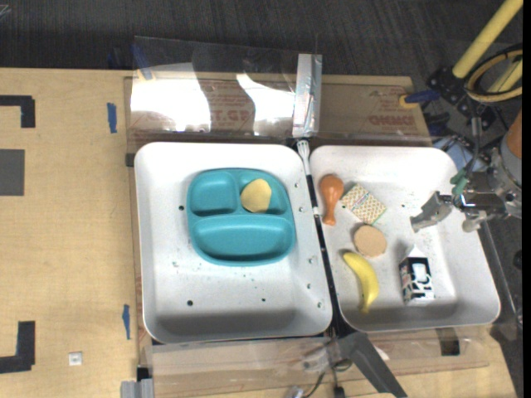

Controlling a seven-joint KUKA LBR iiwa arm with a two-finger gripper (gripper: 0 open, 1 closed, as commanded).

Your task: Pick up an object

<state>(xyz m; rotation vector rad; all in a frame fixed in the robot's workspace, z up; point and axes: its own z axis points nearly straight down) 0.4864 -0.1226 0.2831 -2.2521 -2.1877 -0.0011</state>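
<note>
The small dark can with a white label (416, 279) stands in the right white bin (477, 301), beside a yellow banana (362, 277); the gripper (433, 210) hovers above, empty, its opening unclear; judged approach stage, a descent comes next.

Single fixed camera above the bench, angled down, moderately near, both white bins (158, 247) framed

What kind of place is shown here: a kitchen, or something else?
Probably a robot test bench in a lab, not a kitchen: two white bins on cardboard, toy food such as a banana, and a gripper reaching in.
</note>
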